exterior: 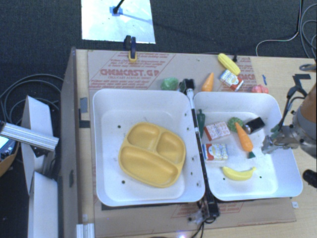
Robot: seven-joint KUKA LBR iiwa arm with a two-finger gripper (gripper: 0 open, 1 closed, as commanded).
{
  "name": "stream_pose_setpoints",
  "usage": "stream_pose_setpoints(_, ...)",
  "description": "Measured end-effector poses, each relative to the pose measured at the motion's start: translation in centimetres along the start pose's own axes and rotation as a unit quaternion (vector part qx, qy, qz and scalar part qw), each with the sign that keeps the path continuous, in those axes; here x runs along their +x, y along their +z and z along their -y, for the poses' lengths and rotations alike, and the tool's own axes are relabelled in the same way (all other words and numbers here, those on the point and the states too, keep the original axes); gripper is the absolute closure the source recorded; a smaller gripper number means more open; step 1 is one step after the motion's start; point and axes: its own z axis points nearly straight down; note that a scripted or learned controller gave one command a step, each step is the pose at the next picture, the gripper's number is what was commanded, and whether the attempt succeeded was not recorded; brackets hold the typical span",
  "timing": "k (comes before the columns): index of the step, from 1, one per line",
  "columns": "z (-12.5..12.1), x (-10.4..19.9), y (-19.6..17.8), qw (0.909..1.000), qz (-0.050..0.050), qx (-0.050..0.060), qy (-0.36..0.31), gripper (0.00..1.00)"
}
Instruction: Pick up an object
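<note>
Nearest us, we see a banana (238, 173) in the right bin (287, 182), below a carrot (243, 137). Our pincer (268, 146) hovers beside the carrot; we cannot tell its opening.

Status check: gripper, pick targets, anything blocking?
Gripper low over right bin, nothing visibly held. Carrot and banana nearest, both loose. No obstruction.

Brown board (130, 66) under bins reads "CHEMCAST GP" in red; box labels too small to read.
</note>
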Motion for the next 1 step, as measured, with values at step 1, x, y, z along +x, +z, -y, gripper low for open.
stream_pose_setpoints(1, -0.15, 6.68, 1.60, 1.0000, -0.002, 0.000, -0.005, 1.00)
